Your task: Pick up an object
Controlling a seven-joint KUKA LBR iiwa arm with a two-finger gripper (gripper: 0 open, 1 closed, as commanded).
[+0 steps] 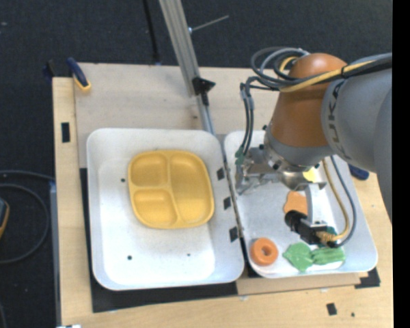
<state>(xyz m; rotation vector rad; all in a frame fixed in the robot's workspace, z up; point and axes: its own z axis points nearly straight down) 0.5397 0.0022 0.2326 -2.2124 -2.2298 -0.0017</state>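
My gripper (248,175) hangs low over the left part of the right bin (273,214), close to the wall between the two bins, under the orange wrist band. In that bin, an orange ring (264,251) lies at the front left and a green crumpled piece (313,256) sits at the front, right of the ring. A small orange piece (297,201) lies mid-bin beside the wrist hardware. A bit of yellow (312,175) peeks out from under the arm. The arm hides the back of the bin.
The left bin (109,251) holds a yellow divided plate (171,188) in its back half. A slanted metal rail (184,53) runs from the top down to the bins' shared wall. A blue-and-yellow clamp (79,74) sits at the bench's back left corner.
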